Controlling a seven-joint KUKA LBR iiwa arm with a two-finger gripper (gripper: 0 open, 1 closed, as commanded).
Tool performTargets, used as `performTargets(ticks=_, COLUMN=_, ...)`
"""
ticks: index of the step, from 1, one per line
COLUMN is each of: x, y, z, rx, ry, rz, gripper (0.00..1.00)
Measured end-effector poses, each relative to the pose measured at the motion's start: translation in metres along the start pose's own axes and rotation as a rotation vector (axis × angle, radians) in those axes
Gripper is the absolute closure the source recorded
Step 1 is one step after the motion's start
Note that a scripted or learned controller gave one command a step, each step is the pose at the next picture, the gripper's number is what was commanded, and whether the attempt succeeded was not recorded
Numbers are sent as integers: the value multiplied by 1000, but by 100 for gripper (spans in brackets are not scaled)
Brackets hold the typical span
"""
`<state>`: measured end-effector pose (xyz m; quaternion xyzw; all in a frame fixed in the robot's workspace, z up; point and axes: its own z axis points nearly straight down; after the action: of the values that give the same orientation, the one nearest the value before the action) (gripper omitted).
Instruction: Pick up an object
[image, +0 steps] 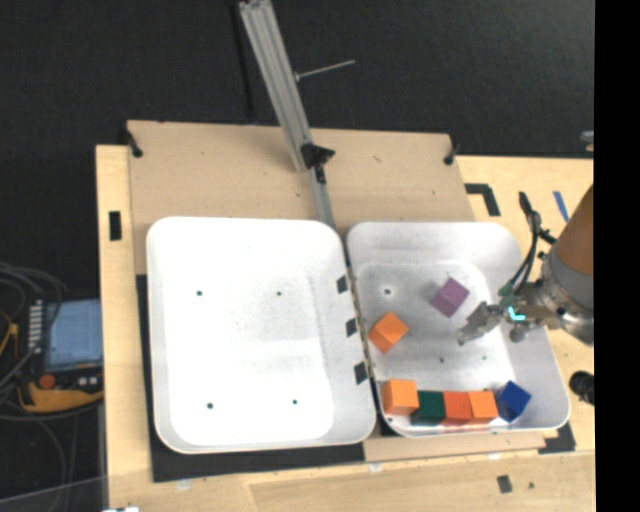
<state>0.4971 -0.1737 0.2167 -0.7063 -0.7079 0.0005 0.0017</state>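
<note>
The light wooden bench (270, 170) carries two shallow white plastic bins. The left bin (250, 330) fills the frame's centre-left; the right bin (430, 250), at centre-right, holds every block. The grey arm's two-finger gripper (482, 322) hangs over that bin's right half, nothing visible between its fingers; whether they are parted I cannot tell. The nearest candidate, a small purple cube (451, 296), lies just up-left of the gripper. An orange cube (388, 331) sits further left, and a row of blocks (455, 404) lines the bottom wall.

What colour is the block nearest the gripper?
Purple block, shown in the camera view.
</note>
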Motion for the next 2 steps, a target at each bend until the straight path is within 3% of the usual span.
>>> performTargets(ticks=1, x=0, y=1, z=-2, rx=-5, ry=-1, rz=3, gripper=0)
performTargets(ticks=2, x=6, y=-7, z=53, rx=2, ry=-2, rz=4, gripper=0)
